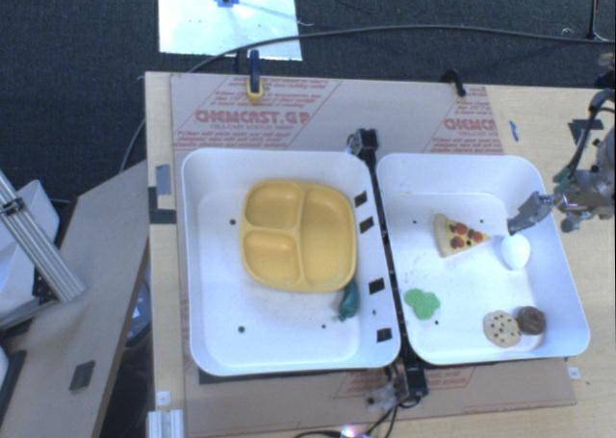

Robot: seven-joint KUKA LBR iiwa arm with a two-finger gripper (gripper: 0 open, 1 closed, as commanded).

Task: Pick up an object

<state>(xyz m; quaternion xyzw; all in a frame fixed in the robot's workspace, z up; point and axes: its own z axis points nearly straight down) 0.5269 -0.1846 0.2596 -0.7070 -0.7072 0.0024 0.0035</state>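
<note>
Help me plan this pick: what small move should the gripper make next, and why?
Probably lower slightly onto the white egg. The gripper hangs just above it at the right bin's right side, holding nothing, and the egg lies apart from the pizza slice.

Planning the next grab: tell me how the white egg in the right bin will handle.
The egg looks smooth and rounded, so it would probably roll if nudged and may slip from a pinch. It lies near the right bin's wall, which might crowd the gripper.

yellow tray (296, 236), white bins (214, 330), green blob (422, 303)
</note>
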